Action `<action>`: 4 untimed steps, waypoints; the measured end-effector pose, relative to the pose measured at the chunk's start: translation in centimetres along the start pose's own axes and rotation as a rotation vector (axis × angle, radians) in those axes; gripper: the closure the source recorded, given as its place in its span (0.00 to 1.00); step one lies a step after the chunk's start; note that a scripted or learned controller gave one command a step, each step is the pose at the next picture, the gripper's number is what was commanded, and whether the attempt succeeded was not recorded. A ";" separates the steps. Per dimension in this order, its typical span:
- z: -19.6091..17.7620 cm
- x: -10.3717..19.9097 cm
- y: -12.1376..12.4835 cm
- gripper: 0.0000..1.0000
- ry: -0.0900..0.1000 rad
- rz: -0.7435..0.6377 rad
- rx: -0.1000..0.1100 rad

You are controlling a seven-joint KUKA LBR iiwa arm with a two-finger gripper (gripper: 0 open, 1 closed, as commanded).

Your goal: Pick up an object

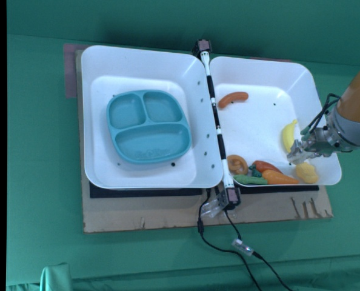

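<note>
The right bin [262,71] holds toy food. An orange sausage [233,99] lies near its back left. A yellow banana [288,136] lies toward the right. Along the front edge sit a round pretzel-like piece [237,163], a green bean pod [250,179], a red chilli [266,166], an orange carrot [279,177] and a yellow lemon-like piece [306,173]. My gripper [299,154] hangs at the right of this bin, just in front of the banana and right above the lemon-like piece. Nothing shows between its fingers.
The left bin [101,65] carries a teal divided plate [148,126] with three compartments. A hinged white divider [214,120] runs between the bins. Cables [228,235] trail off the front of the cardboard base onto the green cloth.
</note>
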State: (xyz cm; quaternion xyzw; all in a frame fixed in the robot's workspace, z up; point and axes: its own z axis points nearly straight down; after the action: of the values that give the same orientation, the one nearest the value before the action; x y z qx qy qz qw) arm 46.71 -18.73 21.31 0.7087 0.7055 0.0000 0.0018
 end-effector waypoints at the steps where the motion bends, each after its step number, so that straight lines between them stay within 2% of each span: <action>1: -7.0 0.0 7.2 1.00 -0.001 -0.001 -0.002; 2: -5.6 -0.1 1.6 1.00 -0.001 0.000 0.000; 3: -14.4 -0.1 6.1 1.00 -0.001 -0.001 -0.003; 4: -13.4 4.9 2.2 1.00 0.001 -0.001 0.000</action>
State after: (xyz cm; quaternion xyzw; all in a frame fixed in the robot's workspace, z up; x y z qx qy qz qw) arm 48.91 -13.77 34.73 0.7085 0.7057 0.0004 0.0016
